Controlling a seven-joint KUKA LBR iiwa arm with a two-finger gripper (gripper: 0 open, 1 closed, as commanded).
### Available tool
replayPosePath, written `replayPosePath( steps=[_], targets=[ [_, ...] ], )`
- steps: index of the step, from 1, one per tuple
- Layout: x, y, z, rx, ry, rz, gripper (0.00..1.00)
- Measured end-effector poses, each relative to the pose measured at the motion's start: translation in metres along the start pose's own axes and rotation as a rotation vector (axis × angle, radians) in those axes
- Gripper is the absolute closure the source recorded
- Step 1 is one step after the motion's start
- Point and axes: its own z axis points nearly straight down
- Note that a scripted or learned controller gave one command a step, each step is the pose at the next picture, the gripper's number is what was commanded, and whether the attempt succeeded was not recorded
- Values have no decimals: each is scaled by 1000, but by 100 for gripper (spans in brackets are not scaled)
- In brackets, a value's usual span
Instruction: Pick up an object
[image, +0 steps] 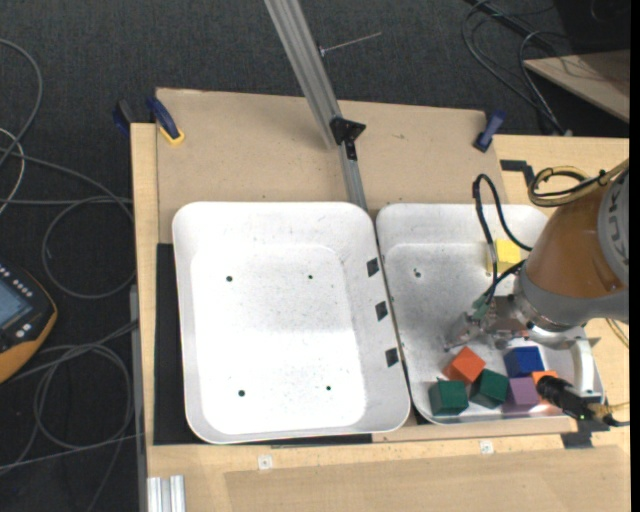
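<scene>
Several small blocks lie in the near part of the right bin (430, 250): an orange block (465, 364), two green blocks (450, 397) (490, 387), a blue block (524, 360) and a purple block (521, 394). A yellow block (508, 252) sits further back, beside the arm. My gripper (478, 322) hangs low over the right bin, just above and behind the orange block. The grey wrist and orange band (575, 250) cover the bin's right side. Nothing shows between the fingers.
The left bin (200, 240) lies beside the right one, with small black clips (380, 310) along the shared edge. A metal pole (315, 80) slants over the bench at the back. Cables (490, 215) trail from the arm.
</scene>
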Motion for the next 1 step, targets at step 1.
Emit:
replayPosePath(
  steps=[1],
  targets=[
    [0, 1, -12, -6, -1, -1, 100]
  ],
)
